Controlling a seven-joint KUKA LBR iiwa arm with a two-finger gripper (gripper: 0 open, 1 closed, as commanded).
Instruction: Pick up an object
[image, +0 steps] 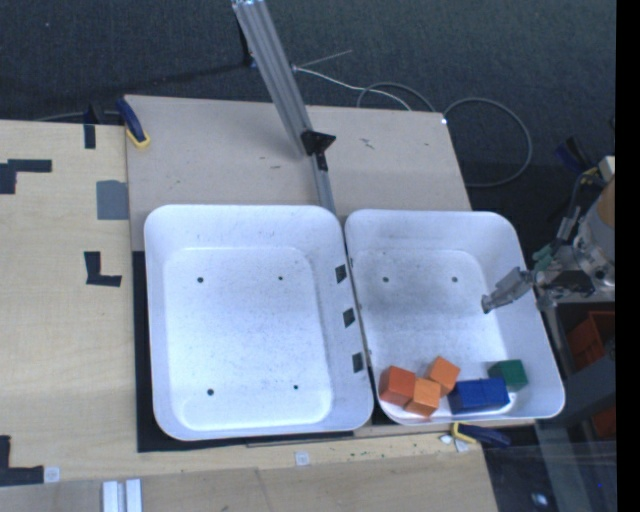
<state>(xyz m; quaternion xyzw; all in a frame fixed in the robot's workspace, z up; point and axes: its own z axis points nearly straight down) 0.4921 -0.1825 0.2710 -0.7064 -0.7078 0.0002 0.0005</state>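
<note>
My gripper (500, 293) hangs over the right edge of the right bin (430, 232), its grey tip reaching in from the right above the bin's far-right floor; from this slant I cannot tell how it is set, and I see nothing carried at its tip. The things I could pick up all lie well apart from it, gathered along the near wall of that same right bin. There, from left to right, sit an orange block (398, 384), a second orange block (427, 396) touching it and lying a little nearer the rim, and a third orange block (444, 373) just behind that one, tilted on a corner. Beside them lies a blue block (478, 396), longer than the rest, and at its far end a small green block (513, 374) close to the bin's right corner. No brand, label or writing is legible anywhere on the blocks or the bins. The left bin (240, 225) stands side by side with the right one, their rims touching down the middle, where a few small dark clips (347, 316) sit along the join. Both bin floors are white and speckled with dark scuffs. A slanted metal rail (281, 80) runs in from the top of the bench toward the seam between the bins
</note>
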